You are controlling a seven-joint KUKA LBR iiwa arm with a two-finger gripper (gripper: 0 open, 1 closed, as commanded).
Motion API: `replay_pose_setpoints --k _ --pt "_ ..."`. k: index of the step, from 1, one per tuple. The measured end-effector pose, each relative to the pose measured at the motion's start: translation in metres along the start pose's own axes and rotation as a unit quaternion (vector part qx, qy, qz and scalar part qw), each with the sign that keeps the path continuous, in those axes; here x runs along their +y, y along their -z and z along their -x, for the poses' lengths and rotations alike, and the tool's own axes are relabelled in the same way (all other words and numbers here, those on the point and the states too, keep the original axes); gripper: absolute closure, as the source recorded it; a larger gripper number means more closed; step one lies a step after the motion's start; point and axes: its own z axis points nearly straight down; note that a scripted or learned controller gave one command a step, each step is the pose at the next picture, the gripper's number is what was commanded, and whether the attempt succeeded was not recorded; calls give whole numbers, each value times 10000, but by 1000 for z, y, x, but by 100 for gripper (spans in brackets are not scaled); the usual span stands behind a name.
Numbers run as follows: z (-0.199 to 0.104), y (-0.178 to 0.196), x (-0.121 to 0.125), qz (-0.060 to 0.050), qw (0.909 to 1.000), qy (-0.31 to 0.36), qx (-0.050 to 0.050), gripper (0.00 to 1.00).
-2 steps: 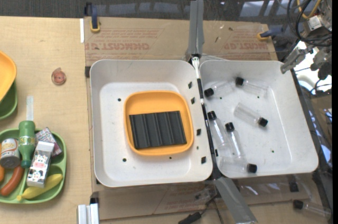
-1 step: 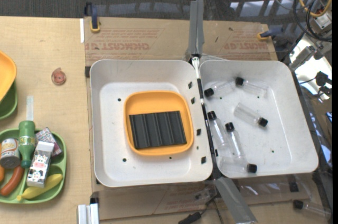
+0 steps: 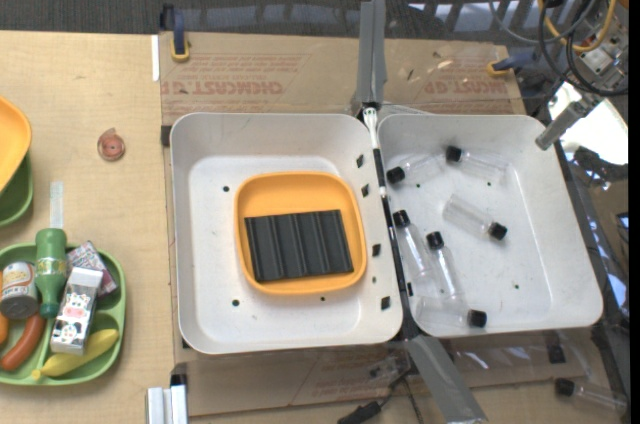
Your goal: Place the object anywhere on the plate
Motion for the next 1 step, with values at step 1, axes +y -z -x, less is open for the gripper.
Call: replay_pose_setpoints --k 1 --pt "-3 -14 1 3 9918 1281 11 0"
